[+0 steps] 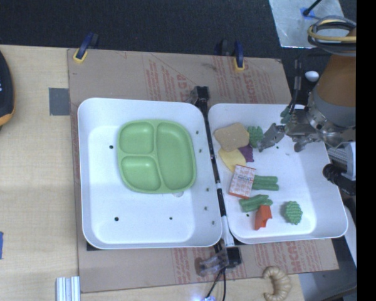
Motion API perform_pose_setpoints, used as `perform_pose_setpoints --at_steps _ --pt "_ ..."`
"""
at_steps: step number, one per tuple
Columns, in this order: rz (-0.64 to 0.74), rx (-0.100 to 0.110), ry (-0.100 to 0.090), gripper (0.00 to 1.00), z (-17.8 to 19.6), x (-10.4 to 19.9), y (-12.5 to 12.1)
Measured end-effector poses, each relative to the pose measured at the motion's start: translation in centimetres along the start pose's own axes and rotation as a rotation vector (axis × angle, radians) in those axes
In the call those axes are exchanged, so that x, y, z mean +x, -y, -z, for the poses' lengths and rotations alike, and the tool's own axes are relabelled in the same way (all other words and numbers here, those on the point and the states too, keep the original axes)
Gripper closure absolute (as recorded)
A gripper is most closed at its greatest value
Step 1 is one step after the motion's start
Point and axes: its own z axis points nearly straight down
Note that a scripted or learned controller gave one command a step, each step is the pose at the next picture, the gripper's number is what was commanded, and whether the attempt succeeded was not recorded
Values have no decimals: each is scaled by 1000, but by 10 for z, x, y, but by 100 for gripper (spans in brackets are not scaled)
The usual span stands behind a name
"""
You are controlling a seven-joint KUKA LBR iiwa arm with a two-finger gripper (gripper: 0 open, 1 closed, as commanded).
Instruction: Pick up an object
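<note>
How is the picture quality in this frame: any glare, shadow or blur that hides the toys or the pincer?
Camera view: even, soft light; mild glare whitens the right bin, faint shadow lies along the left bin near the green plate. Small toys look slightly soft; the pincer is dim and blurred, its state unreadable.

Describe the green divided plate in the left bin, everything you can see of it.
The green plate is pale green, looks like smooth plastic, and has a rounded-square outline. Raised ridges split it into three compartments: two smaller ones on the left, one above the other, and one long one on the right. It lies flat, right way up, slightly turned, on the floor of the left bin, in its upper middle part. Nothing lies in it and nothing but the bin floor touches it.
</note>
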Motion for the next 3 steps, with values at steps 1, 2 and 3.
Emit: perform_pose_setpoints --at_steps 1,2,3 --pt "-2 -8 4 0 -131 -4 26" --pt "4 -9 3 0 -123 26 -30" --pt "-3 3 -1 0 -67 23 60"
